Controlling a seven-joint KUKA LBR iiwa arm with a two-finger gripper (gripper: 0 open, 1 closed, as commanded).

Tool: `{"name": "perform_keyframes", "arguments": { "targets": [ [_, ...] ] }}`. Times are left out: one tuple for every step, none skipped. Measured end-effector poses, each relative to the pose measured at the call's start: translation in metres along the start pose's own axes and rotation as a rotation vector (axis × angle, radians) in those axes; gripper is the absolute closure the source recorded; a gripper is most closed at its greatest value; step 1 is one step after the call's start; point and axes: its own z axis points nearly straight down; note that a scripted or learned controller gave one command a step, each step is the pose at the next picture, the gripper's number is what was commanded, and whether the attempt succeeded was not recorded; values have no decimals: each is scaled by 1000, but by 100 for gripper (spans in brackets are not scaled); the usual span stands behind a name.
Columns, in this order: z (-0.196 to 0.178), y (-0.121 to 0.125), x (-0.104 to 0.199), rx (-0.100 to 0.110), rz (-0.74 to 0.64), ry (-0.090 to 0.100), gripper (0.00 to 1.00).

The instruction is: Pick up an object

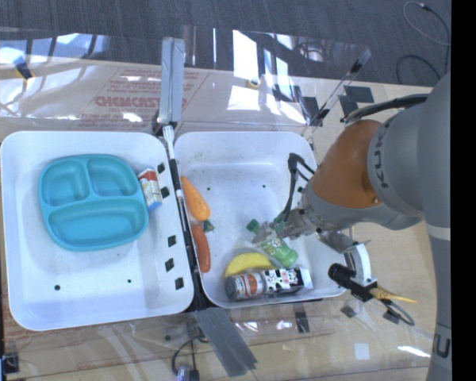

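My gripper (268, 230) is low in the right bin (238, 153), near its front right corner. It hovers at or on a small green object (282, 251), and I cannot tell whether they touch. Just left of that lies a yellow banana (247, 262). In front of both, a can with a black-and-white label (268, 282) lies on its side against the bin's front wall. Two orange carrots (195, 200) (202, 248) lie along the bin's left wall.
The left bin (32, 292) holds a blue divided plate (91, 201) and a small red-and-white can (150, 189) by its right wall. The grey and orange arm (357, 173) covers the right bin's right wall. Clear plastic sheeting lies behind the bins.
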Motion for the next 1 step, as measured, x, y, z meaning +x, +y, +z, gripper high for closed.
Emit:
{"name": "perform_keyframes", "arguments": {
  "targets": [
    [-88,55,51,-1,37,0,100]
  ]
}}
